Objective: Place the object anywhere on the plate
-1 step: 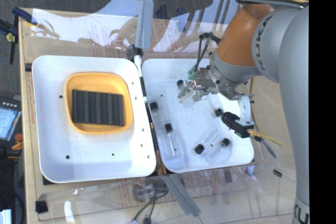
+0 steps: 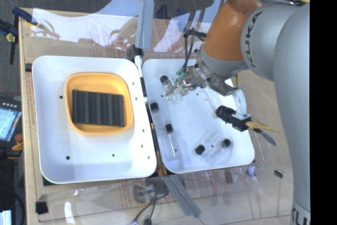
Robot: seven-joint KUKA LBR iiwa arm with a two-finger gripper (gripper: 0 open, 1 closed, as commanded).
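Observation:
A yellow plate [image 2: 98, 85] with a dark ridged centre sits in the left white bin [image 2: 52, 150]. The right white bin [image 2: 189, 113] holds several small clear vials with black caps: one [image 2: 164, 80] at the back left, one [image 2: 154, 106] by the left wall, a long one [image 2: 170, 137] in the middle, and two [image 2: 199, 149] [image 2: 225, 143] near the front. My gripper [image 2: 177, 87] hangs low over the back of the right bin, just right of the back-left vial. Whether anything sits in it is too small to tell.
The arm's grey and orange body [image 2: 242, 34] covers the right bin's back right corner. A raised divider [image 2: 145, 108] runs between the bins. A grey bar [image 2: 143, 23] stands behind them, and a small screen [image 2: 8, 121] lies off the bench's left edge.

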